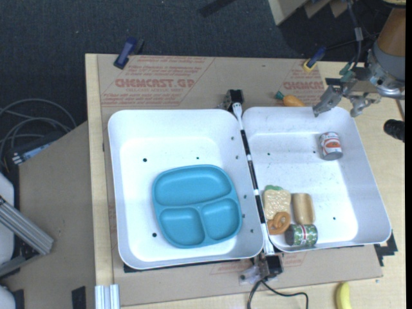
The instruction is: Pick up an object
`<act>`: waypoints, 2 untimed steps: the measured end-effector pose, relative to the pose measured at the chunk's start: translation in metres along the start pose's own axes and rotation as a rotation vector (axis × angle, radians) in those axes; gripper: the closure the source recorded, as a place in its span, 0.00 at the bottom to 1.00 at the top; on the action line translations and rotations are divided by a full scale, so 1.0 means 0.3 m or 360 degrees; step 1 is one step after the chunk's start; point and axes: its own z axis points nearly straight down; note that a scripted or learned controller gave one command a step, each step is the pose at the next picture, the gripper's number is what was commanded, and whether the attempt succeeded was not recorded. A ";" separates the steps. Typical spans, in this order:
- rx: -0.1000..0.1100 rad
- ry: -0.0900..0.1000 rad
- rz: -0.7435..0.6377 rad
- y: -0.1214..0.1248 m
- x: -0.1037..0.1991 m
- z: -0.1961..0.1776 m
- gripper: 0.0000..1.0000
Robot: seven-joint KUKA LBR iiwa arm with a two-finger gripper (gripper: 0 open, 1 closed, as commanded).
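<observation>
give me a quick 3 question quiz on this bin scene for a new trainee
1. True or false: the blue divided plate lies in the left bin.
2. Multiple choice: which thing lies nearest the tool? A) green can B) red and white can C) pretzel
3. Fill in: the cracker, the pretzel, the bread roll and the green can are clustered at the right bin's near-____ corner.

Key
1. True.
2. B; it lies alone in the far part of the right bin, just below the tool, whose fingers are spread with nothing between them.
3. Left.
</observation>
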 end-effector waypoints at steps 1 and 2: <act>0.0003 0.0000 0.0001 -0.018 -0.166 0.312 0.00; 0.0002 0.0002 -0.0001 -0.001 -0.065 0.510 0.00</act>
